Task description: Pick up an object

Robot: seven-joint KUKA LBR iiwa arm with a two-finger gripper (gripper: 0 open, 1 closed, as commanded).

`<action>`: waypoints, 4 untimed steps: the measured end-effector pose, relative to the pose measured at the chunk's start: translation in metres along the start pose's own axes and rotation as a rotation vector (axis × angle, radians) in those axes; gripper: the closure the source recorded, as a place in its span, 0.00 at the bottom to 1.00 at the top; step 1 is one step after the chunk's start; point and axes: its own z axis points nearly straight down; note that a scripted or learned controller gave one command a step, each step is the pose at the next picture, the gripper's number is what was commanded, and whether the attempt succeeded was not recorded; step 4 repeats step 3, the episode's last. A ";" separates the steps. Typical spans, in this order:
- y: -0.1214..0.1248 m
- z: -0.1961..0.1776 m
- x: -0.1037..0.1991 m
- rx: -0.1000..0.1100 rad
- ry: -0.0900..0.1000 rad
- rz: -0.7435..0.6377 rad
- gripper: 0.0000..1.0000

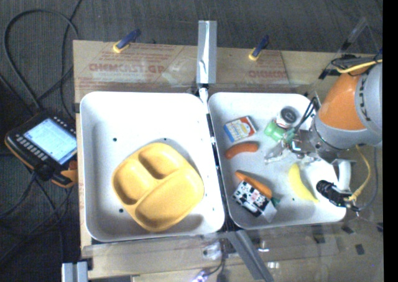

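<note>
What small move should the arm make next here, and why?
Probably a short drop straight down. The gripper sits low in the right bin, between the green item and the banana, with nothing visibly held. The sausage lies just to its left. Whether the jaws are open is unclear, so which object it targets is a guess.

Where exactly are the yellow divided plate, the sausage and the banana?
Yellow divided plate (pixel 158 186): camera view, on the ridge between its compartments.
Sausage (pixel 241 149): camera view, on the middle of its length.
Banana (pixel 301 185): camera view, on its yellow middle.
</note>
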 end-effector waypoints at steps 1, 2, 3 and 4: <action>-0.039 0.014 -0.024 -0.027 0.004 -0.077 0.00; -0.040 0.009 -0.024 -0.020 0.003 -0.077 1.00; -0.034 -0.072 0.015 0.000 -0.003 -0.047 1.00; -0.034 -0.072 0.015 0.000 -0.003 -0.047 1.00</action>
